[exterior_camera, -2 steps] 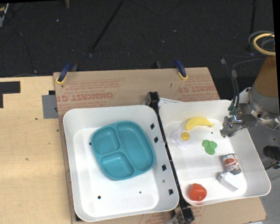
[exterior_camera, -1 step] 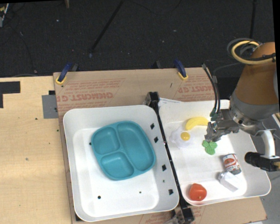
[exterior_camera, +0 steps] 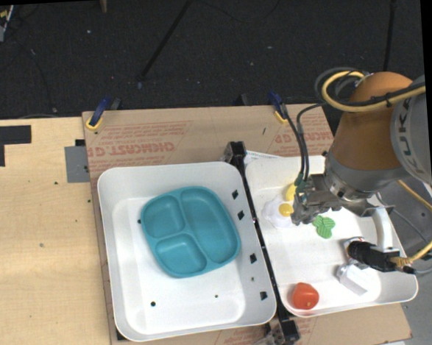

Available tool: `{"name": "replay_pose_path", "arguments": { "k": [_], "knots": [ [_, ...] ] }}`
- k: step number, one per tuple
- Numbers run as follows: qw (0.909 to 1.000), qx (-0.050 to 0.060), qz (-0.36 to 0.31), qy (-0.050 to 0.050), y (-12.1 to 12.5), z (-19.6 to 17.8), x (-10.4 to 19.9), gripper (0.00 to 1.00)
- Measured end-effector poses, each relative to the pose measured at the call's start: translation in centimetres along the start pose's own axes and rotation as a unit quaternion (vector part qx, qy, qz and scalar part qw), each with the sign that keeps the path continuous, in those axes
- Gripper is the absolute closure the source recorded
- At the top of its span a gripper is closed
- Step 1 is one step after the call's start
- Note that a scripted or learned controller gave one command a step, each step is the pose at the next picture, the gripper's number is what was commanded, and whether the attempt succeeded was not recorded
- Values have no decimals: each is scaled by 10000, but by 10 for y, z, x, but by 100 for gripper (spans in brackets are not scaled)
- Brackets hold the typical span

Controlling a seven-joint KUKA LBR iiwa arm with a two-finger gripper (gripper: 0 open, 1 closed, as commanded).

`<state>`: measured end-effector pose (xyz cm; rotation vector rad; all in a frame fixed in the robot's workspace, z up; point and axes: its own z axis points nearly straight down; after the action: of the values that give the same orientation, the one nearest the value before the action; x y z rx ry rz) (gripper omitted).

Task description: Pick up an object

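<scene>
Currently reaching in from the right over the right bin (exterior_camera: 401, 289), wrist with orange band (exterior_camera: 376, 94) tilted down toward the bin's upper-left part. End effector (exterior_camera: 304, 212) low over the bin floor, just beside a yellow object (exterior_camera: 287, 204) and a green object (exterior_camera: 324, 226); open or closed, cannot tell. Nothing seen gripped. Red object (exterior_camera: 306, 296) near the bin's front edge, well apart. Grey-white object (exterior_camera: 352, 277) at front right. Teal divided plate (exterior_camera: 189, 231) in the left bin (exterior_camera: 123, 211).
</scene>
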<state>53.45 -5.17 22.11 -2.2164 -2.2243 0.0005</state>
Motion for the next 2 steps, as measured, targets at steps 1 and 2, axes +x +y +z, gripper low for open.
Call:
{"name": "replay_pose_path", "arguments": {
  "k": [1,2],
  "knots": [
    [10000,2,-1,1,-15,5,55,100],
    [10000,2,0,-1,-23,13,107,100]
  ]
}}
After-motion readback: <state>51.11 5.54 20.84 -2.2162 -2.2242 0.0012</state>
